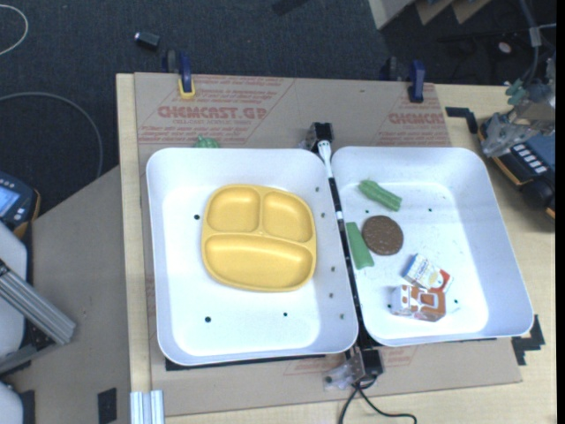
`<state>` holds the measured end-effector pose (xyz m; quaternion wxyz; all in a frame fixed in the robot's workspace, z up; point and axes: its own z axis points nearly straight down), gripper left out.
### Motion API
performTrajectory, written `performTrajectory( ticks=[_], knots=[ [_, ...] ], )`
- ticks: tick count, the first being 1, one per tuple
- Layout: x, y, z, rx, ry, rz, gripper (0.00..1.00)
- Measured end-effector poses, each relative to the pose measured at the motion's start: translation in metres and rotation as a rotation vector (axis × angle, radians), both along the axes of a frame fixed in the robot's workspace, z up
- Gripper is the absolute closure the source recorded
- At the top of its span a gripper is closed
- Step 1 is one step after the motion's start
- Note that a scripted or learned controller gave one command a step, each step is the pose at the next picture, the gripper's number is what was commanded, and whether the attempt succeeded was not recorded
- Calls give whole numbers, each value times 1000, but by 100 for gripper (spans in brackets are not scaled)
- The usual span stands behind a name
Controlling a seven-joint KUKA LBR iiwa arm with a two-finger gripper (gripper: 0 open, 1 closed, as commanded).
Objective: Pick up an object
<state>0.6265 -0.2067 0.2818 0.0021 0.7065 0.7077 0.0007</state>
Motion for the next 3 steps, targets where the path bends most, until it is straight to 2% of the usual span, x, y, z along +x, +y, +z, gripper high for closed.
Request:
performTrajectory(
  ticks=[1,2,3],
  knots=[
    [-61,63,-18,6,10,3,100],
    [-121,95,4,5,7,1,100],
    [-136,127,-1,4,7,1,100]
  ],
)
